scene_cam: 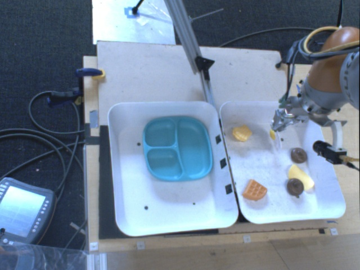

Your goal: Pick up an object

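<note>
The right bin (pixel 264 215) holds several small items: a yellow lump (pixel 242 133) at its back left, an orange waffle (pixel 255 190) at the front, a brown round piece (pixel 298 155), a second brown piece (pixel 295 187) and a pale yellow piece (pixel 302 176) on the right. My gripper (pixel 279 122) hangs low over the back middle of this bin. A tiny yellow bit (pixel 273 134) sits right at its tip; whether it is held is unclear.
The left bin (pixel 121 207) carries a blue divided tray (pixel 177 148). A grey metal pole (pixel 185 30) slants over the divider between the bins. Cables and a teach pendant (pixel 19 210) lie off the bench at left.
</note>
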Available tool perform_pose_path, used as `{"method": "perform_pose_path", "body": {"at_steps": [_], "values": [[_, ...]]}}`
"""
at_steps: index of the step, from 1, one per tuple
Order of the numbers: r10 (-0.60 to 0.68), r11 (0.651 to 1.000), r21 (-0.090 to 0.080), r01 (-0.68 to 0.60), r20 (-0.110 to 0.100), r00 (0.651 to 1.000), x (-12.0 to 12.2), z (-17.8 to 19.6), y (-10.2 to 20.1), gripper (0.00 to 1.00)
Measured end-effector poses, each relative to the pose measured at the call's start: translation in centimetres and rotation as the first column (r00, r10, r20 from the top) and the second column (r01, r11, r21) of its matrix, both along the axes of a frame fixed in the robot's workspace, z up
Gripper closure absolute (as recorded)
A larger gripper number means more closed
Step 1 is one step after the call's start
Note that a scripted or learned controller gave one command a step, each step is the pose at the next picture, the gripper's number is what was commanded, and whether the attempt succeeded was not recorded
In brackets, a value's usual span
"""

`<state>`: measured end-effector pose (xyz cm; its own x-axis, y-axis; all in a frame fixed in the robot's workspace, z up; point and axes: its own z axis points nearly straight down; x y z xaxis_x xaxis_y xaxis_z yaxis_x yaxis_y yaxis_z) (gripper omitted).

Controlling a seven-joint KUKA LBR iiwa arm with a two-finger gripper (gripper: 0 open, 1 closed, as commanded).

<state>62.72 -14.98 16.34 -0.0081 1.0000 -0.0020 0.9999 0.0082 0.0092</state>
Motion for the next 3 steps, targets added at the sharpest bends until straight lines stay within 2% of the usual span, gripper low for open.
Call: {"method": "perform_pose_path", "body": {"at_steps": [1, 2, 3], "values": [[0.001, 1.000, 0.000, -0.001, 0.000, 1.000, -0.4, 6.3, 0.0, 1.00], [0.001, 1.000, 0.001, -0.001, -0.006, 1.000, -0.4, 6.5, 0.0, 1.00], [0.003, 1.000, 0.004, -0.003, -0.008, 1.000, -0.5, 6.0, 6.0, 1.00]]}}
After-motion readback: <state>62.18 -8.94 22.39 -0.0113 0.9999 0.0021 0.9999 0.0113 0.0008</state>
